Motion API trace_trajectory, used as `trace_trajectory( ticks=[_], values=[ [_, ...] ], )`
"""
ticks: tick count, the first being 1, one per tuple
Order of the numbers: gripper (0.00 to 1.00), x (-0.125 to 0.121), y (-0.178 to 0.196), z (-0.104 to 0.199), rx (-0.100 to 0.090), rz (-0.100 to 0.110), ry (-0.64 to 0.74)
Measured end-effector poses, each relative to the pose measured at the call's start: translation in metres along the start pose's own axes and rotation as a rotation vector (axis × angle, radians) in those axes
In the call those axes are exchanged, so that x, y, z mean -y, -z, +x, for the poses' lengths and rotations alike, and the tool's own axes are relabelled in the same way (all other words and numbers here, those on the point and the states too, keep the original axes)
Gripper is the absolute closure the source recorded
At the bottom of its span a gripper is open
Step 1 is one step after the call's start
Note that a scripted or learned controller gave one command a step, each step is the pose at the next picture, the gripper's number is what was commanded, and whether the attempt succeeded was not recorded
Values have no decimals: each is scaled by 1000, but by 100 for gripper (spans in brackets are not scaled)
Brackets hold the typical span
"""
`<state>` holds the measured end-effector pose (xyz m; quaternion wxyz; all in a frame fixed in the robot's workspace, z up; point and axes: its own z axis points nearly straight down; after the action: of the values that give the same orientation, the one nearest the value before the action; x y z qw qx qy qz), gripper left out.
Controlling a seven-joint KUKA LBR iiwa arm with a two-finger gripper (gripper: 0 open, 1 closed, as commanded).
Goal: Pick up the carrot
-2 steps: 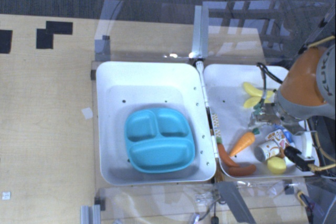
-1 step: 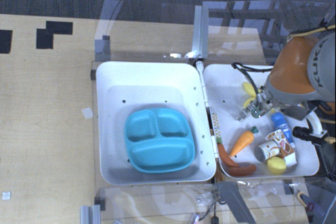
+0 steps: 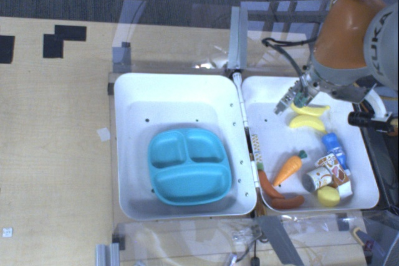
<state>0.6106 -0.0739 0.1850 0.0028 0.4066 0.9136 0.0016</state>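
Orange target: carrot (image 3: 288,169) is lying in the right bin (image 3: 262,99), near-centre, green top pointing far-right, tip pointing near-left toward the sausage (image 3: 277,194).
Neighbours: sausage is curling just beside the carrot's tip; a printed can (image 3: 324,175) and a lemon (image 3: 328,195) are sitting to the carrot's right; a blue bottle (image 3: 333,147) is lying beyond them; a banana (image 3: 308,119) is resting farther back.
Gripper: gripper (image 3: 293,98) is hanging over the far part of the right bin, just beside the banana and well apart from the carrot.
Fingers: appearing slightly spread, pinching nothing.
Left bin: left bin (image 3: 131,103) is carrying a blue divided plate (image 3: 189,166).
Step in hand: approach, by my reading; the carrot is not yet being touched.
Next move: the arm is needing to travel nearward until it is over the carrot, turn the fingers across the carrot's width, then descend, steering clear of the can and sausage.
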Motion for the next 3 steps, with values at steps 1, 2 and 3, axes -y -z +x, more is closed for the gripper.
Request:
trace_trajectory(
  ticks=[1, 2, 3],
  values=[
    [0, 0, 0, 0, -1, 1, 0],
    [0, 88, -95, 14, 6, -4, 204],
    [100, 84, -84, 12, 10, -10, 204]
  ],
)
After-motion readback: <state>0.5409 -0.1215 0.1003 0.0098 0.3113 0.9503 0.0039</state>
